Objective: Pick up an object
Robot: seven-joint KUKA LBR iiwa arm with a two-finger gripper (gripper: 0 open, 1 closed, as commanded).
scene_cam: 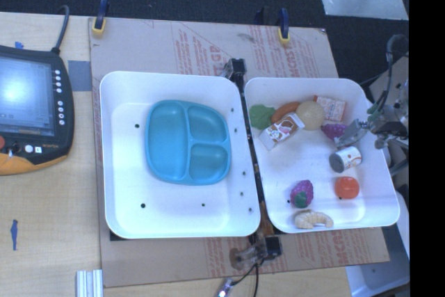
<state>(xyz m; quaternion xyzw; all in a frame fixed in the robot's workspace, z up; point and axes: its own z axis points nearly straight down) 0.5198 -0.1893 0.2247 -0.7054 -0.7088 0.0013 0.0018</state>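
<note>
Gripper [366,123] hovers at right bin [379,215] edge near can [345,159]; finger state unclear, nothing lifted, pick not yet done.

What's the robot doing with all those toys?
The robot's claw is reaching in over the right edge of the right bin, which is full of toy food: a tomato, a small can, a little carton and more. It isn't holding anything yet. The left bin has a blue divided plate in it.
</note>
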